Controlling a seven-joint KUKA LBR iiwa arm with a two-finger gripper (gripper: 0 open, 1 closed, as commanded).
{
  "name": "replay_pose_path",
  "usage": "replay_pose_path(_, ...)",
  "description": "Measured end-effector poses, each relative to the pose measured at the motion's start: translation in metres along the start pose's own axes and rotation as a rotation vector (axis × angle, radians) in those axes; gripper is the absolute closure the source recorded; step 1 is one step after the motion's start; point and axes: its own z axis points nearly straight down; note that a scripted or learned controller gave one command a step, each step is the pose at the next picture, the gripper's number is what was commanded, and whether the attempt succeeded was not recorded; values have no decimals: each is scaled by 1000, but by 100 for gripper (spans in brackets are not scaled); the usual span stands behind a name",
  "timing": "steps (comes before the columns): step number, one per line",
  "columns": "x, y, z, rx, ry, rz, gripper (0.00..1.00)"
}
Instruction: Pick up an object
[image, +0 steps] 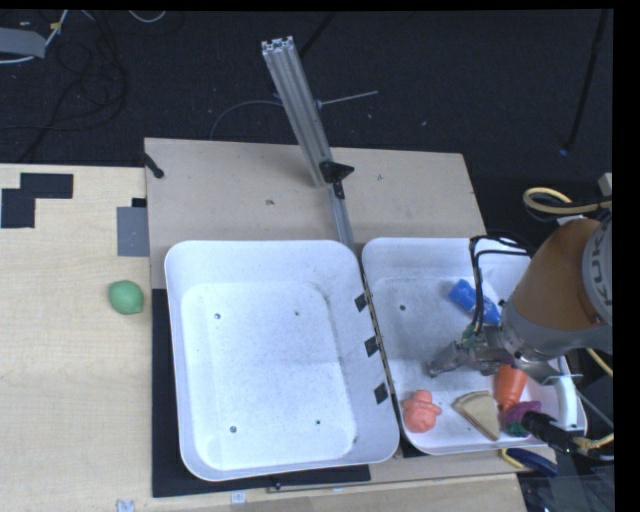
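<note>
1. Objects for picking all lie in the right bin (420, 270): a blue piece (462, 294) toward its far side, a pink lumpy toy (421, 411) at its near-left corner, a tan wedge (481, 413) just right of the pink toy, and an orange carrot-like piece (509, 383) with a purple-and-green bit (519, 415) near the bin's right wall.
2. Landmark: right bin. The left bin (260, 355) adjoins it on its left. A green ball (126, 297) sits on the tabletop (60, 350), well left of both bins.
3. Claw (450, 362) is low over the middle of the right bin, below the blue piece and above the tan wedge, with its grey linkage reaching left from the wrist. Whether its fingers are apart or together: cannot tell, too small and blurred. Nothing is visibly between them.
4. Judgement: the claw seems to be over bare bin floor, between items, not on any one.
5. Risks from here: closing on nothing, since no object lies plainly under the tips; the wrist or arm body nudging the orange piece, which sits right beside it; the low, flat tan wedge slipping out of a pinch; the cluster near the right wall blocking finger entry.
</note>
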Motion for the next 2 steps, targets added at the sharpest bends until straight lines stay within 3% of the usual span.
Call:
replay_pose_path(1, -1, 1, -12, -3, -1, 2, 100)
replay_pose_path(2, -12, -2, -61, -4, -1, 2, 100)
